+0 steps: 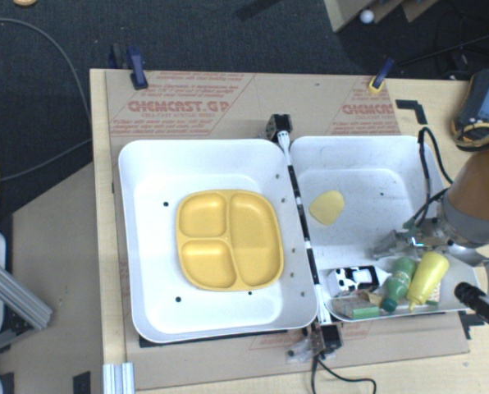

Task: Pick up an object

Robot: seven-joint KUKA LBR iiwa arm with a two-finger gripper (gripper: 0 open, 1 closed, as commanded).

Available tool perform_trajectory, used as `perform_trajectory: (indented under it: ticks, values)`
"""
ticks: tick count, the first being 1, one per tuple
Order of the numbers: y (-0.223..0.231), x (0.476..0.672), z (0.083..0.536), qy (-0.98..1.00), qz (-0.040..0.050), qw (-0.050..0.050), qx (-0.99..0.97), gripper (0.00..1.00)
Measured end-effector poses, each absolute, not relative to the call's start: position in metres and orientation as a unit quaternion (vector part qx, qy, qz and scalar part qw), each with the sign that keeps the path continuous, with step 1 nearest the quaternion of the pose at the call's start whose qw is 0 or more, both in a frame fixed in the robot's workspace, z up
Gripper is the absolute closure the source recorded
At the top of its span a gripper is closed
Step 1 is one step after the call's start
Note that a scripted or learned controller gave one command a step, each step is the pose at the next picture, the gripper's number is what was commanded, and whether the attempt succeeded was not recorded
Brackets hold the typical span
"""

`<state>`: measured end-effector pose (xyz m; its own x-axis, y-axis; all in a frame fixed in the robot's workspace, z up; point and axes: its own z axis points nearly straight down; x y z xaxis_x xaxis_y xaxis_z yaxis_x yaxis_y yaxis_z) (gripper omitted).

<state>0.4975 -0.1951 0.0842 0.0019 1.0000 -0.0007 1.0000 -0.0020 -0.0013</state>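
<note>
Yellow bottle (pixel 426 277) against right bin's (pixel 355 150) front edge

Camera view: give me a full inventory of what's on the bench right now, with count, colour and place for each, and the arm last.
Bins: two, white, side by side on the bench.
Divided plate: one, yellow, three compartments, flat in the middle of the left bin.
Small round piece: one, pale yellow, on the floor of the right bin toward its left wall.
Yellow bottle: one, yellow, lying in the near right corner of the right bin.
Green bottle: one, green, beside the yellow bottle on its left.
Black-and-white item: one, at the right bin's near edge, left of the bottles; too small to identify.
Clamps: two, blue, on the bench's far edge.
Gripper: one, grey metal, low in the right bin just above the bottles.
</note>
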Motion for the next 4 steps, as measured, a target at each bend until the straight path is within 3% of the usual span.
perform_trajectory:
  ticks: [1,2,3,4]
  values:
    - [-0.105,0.528,0.146,-0.708,-0.0006,0.000,-0.706,0.00]
    - [-0.205,0.486,0.084,-0.706,0.0006,0.000,-0.708,0.00]
    - [-0.158,0.570,0.105,-0.708,-0.0009,-0.001,-0.706,0.00]
    - [-0.098,0.554,0.084,-0.708,0.0004,0.002,-0.707,0.00]
